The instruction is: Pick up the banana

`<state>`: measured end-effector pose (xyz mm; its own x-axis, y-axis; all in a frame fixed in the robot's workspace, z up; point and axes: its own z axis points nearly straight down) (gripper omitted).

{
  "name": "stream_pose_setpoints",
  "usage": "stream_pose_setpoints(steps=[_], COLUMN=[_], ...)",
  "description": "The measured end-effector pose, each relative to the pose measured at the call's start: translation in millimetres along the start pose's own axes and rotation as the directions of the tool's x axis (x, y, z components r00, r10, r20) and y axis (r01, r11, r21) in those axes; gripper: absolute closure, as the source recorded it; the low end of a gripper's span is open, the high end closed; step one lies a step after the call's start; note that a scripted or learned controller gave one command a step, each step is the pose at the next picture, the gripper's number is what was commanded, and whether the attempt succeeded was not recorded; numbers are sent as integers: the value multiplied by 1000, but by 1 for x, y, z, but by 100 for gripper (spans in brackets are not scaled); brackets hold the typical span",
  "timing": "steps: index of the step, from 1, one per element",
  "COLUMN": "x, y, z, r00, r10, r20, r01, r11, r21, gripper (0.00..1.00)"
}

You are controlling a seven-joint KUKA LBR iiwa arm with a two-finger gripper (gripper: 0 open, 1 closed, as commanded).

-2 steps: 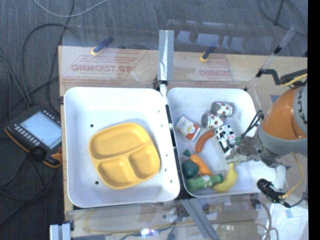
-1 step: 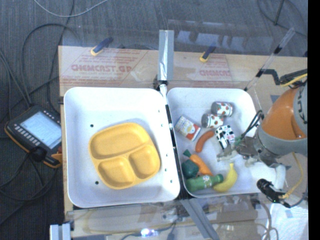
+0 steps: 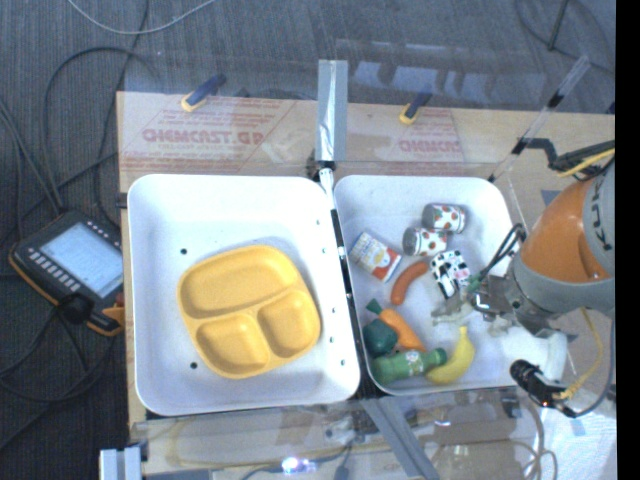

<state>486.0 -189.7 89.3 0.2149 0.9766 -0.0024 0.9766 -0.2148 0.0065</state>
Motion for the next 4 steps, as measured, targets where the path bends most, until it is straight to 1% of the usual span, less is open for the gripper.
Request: stream_pose_setpoints(steps=[1,2,3,4], x=[0,0,4,5], y=[1,1,-1,0], z=[-10,-10,0,-10], r00=[1000,1000,999,999], r10=[-1,-1,54,54], r20=[1,1,1,1], r01=[1,1,-54,-54], r11=[1000,1000,999,999], r21=[-3,-3,-5,-5], gripper=[100,0,0,100])
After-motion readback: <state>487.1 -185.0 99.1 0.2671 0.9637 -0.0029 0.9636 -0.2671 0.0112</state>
